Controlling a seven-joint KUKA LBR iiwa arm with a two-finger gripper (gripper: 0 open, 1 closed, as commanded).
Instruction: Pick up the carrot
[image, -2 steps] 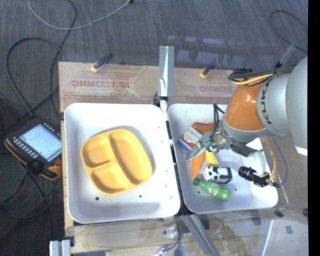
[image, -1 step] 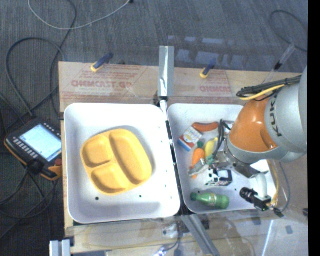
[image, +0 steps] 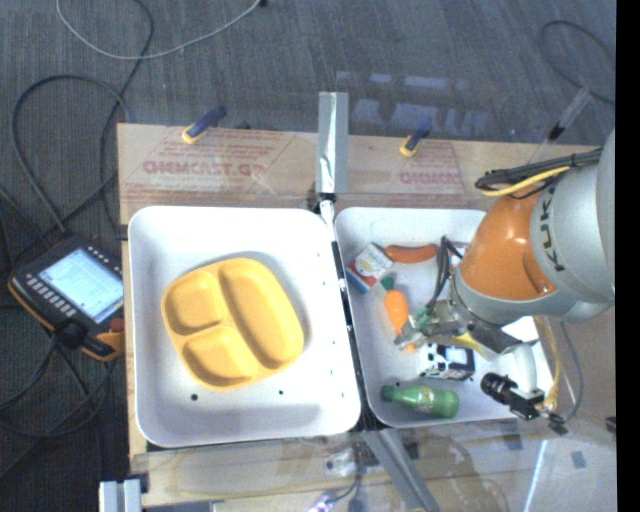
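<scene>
The carrot, short and orange with a green end pointing toward the front, lies in the right bin near its left wall. My gripper hangs low just to the right of the carrot's green end, very close to it. The arm's orange band and grey body cover the bin's right half. Nothing can be seen held in the gripper.
In the right bin, a small colourful box and an orange-red sausage lie at the back. A green bottle lies at the front, and a black-and-white item sits under the gripper. The left bin holds a yellow divided plate.
</scene>
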